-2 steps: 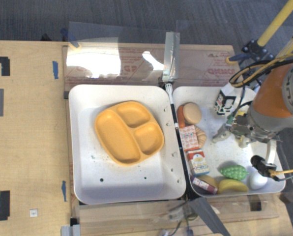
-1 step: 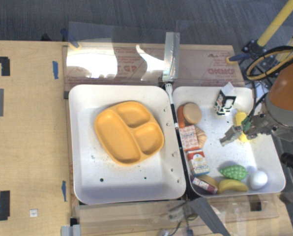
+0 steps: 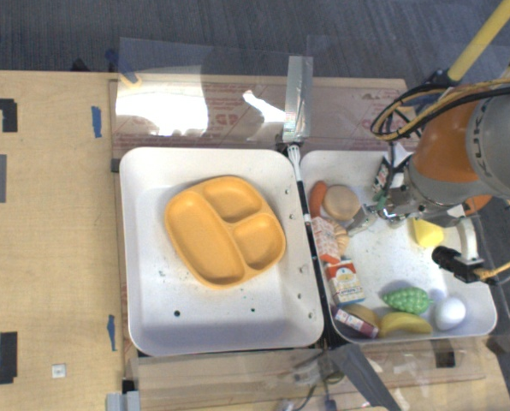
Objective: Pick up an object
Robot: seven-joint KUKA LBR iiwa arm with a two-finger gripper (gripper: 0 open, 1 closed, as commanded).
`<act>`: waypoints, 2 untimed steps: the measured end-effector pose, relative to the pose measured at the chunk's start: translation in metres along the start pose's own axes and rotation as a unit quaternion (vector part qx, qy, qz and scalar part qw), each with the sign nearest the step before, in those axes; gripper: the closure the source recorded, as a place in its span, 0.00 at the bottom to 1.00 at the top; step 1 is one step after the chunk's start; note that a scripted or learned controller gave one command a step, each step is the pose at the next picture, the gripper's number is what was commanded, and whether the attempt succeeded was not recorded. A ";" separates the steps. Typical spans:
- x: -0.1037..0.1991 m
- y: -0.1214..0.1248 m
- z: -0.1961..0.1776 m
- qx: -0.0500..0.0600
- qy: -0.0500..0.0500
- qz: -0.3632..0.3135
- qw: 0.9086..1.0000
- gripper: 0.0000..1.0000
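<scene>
The right bin (image 3: 383, 247) holds several small objects. Along its left wall lie a red-orange sausage-like piece (image 3: 317, 197), a tan round piece (image 3: 341, 202) and two small cartons (image 3: 328, 238) (image 3: 346, 282). A green lumpy toy (image 3: 406, 299), a yellow banana (image 3: 405, 322), a white ball (image 3: 449, 312) and a dark red piece (image 3: 355, 318) lie along the front. A yellow piece (image 3: 428, 232) rests under the arm. My gripper (image 3: 366, 216) hangs low over the bin's back part, its tip right beside the tan round piece. I see nothing held in it.
The left bin (image 3: 144, 229) bears an orange divided plate (image 3: 226, 229). A clear plastic sheet and a metal bracket (image 3: 296, 101) stand behind the bins. Cables (image 3: 409, 110) loop above the wrist. A black connector (image 3: 453, 262) sticks out over the right bin's right side.
</scene>
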State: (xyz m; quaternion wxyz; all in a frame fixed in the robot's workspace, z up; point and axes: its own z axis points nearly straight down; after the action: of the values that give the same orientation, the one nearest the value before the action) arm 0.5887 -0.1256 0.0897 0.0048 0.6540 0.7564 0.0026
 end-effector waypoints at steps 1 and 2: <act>-0.035 0.007 -0.080 0.002 0.000 0.068 0.998 0.00; -0.073 -0.020 -0.026 -0.006 -0.003 0.071 0.997 0.00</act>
State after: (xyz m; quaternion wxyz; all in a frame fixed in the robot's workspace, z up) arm 0.5795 -0.2009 0.1162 0.0113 0.7059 0.7082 0.0056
